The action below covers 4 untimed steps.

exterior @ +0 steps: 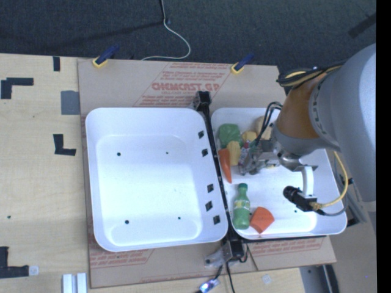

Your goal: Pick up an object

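The worktop (36,163) is pale wood with some black marks, and a sheet of cardboard (177,84) lies on it under the two bins. The left bin (146,237) is the bigger of the two in the view. The right bin (324,224) is touching it along a dark middle edge. The grey arm (360,121) enters from the right, and its orange band (299,112) is over the upper part of the right bin. The gripper (249,163) is low in the upper left part of the right bin, among the objects; I cannot tell how far the fingers are open or if they have hold of something. A green bottle (242,206) lies in the lower left of that bin, and a small orange-red block (262,220) is just beside it. A green object (229,133) lies near the top, with a carrot (225,165) below it along the bin wall and a small yellow piece (234,146) just beside the gripper.
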Tool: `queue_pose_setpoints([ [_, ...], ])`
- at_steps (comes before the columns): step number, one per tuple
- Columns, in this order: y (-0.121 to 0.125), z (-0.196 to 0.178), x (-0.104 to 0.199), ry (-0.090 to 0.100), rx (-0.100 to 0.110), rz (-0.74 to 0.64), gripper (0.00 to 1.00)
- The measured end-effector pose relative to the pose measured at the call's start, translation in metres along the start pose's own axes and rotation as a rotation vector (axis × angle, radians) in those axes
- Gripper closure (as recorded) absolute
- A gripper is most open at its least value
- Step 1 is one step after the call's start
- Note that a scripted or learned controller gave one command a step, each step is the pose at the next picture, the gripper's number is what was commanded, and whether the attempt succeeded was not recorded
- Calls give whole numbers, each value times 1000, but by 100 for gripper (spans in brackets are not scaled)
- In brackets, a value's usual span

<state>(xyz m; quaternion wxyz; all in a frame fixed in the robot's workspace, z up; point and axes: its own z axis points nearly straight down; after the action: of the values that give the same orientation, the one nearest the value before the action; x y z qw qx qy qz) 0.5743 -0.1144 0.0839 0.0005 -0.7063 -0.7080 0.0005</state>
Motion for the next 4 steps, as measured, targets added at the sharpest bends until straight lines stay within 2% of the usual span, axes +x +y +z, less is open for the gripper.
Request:
queue_pose_setpoints([
  [1,25,-24,22,0,0,0,100],
  [2,24,-23,18,-7,-4,3,0],
  [3,56,0,3,-8,-3,4,0],
  [4,95,0,22,0,-2,-1,0],
])
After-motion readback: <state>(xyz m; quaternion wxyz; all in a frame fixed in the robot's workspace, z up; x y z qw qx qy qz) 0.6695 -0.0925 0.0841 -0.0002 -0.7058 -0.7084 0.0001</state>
